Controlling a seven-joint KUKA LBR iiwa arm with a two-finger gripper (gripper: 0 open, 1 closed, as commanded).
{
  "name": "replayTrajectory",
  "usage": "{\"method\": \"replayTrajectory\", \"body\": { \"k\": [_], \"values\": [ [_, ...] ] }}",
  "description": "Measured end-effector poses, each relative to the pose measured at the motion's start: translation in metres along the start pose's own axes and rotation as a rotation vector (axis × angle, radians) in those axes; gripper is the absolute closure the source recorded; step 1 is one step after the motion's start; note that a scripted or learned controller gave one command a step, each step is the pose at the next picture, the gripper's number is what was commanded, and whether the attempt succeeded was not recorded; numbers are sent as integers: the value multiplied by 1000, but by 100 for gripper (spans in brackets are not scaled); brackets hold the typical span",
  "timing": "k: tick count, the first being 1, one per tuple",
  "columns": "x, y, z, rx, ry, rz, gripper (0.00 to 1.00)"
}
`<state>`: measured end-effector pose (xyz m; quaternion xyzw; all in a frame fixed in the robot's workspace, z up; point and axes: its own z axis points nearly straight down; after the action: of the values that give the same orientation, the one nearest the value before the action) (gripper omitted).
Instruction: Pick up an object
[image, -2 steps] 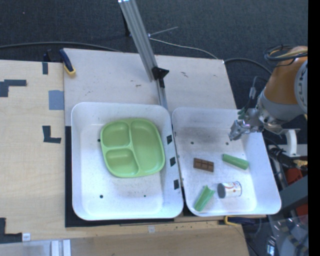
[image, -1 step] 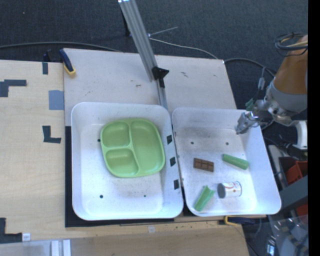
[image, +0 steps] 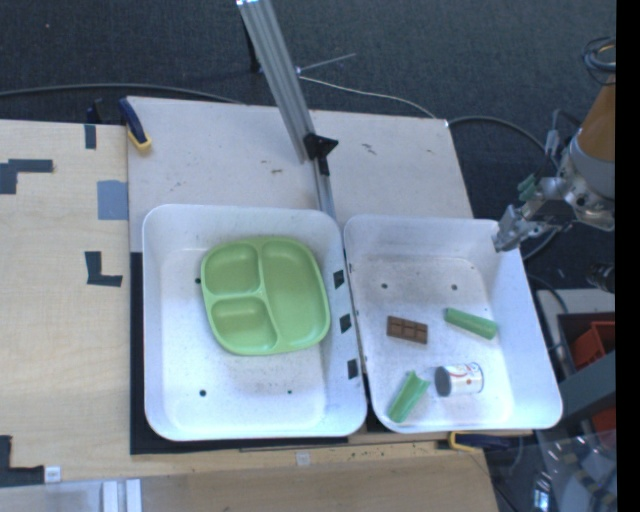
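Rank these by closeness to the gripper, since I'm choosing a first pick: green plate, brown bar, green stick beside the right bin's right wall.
From the gripper:
1. Green stick, right bin, near its right wall.
2. Brown bar, right bin's middle.
3. Green plate, left bin.

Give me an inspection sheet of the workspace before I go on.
Surface: two white bins side by side, left bin and right bin, on a bench.
Job's things: in the right bin, brown bar, green stick, green block, small white can lying on its side.
Clutter: green divided plate in the left bin.
Hand: hand at the right bin's far right corner, holding nothing.
Cables: thin wires behind the bench.
Surroundings: metal pole, dark floor.
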<state>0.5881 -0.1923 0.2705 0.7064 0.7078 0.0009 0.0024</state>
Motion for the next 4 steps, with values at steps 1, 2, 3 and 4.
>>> {"method": "replayTrajectory", "body": {
  "k": [1,2,3,4],
  "values": [
    [52,-3,17,7,3,-4,100],
    [98,-4,30,8,3,-4,100],
    [157,-9,43,8,4,-5,100],
    [208,-8,52,8,3,-5,100]
  ]
}}
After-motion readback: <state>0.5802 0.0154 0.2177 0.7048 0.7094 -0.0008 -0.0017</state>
